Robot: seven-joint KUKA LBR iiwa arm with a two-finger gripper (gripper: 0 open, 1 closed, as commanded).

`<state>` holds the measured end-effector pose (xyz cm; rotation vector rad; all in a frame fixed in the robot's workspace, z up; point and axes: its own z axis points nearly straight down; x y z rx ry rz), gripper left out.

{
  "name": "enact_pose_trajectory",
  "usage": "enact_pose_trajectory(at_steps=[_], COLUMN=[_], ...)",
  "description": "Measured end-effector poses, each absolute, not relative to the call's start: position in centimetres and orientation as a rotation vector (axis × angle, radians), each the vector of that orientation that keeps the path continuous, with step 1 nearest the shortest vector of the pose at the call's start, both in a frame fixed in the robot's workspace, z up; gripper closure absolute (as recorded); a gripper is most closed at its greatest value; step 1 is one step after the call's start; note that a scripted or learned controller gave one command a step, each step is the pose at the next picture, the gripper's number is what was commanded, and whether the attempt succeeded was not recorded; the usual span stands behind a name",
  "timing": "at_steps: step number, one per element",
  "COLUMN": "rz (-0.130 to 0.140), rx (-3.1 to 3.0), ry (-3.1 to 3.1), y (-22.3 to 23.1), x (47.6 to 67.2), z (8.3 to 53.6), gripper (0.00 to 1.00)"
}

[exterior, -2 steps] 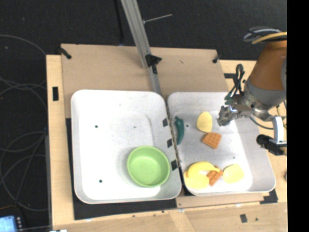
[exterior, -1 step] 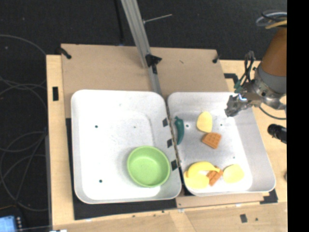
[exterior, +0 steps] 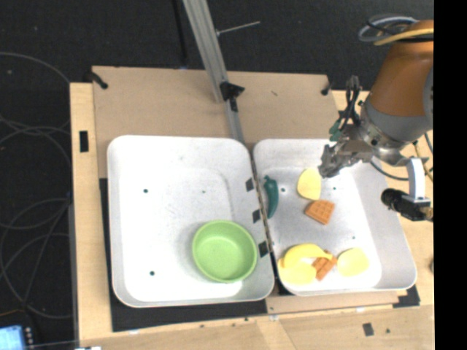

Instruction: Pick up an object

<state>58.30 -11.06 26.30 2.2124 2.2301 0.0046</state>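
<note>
My gripper [exterior: 327,168] hangs over the back of the right bin [exterior: 379,250], just right of and above a pale yellow rounded piece [exterior: 309,184]. An orange waffle-like square [exterior: 319,211] lies a little below that piece. Near the bin's front sit a yellow lump [exterior: 299,262], a small orange piece [exterior: 324,267] and a flat yellow disc [exterior: 352,262]. A teal object [exterior: 271,195] rests against the bin's left wall. I see nothing between the fingers.
The left bin [exterior: 160,188] holds a green bowl [exterior: 224,250] near its front right corner. A grey metal pole [exterior: 208,42] slants up behind the bins. The arm's orange band [exterior: 405,79] is at the right.
</note>
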Motion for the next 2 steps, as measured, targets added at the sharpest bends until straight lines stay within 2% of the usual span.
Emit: enact_pose_trajectory(at_steps=[1, 2], rz=[0.001, 0.005], rx=[2.215, 2.213], ry=[2.228, 2.232], y=[-6.0, -0.7], x=[57.0, 55.7], z=[25.0, 25.8], gripper=[1.0, 1.0])
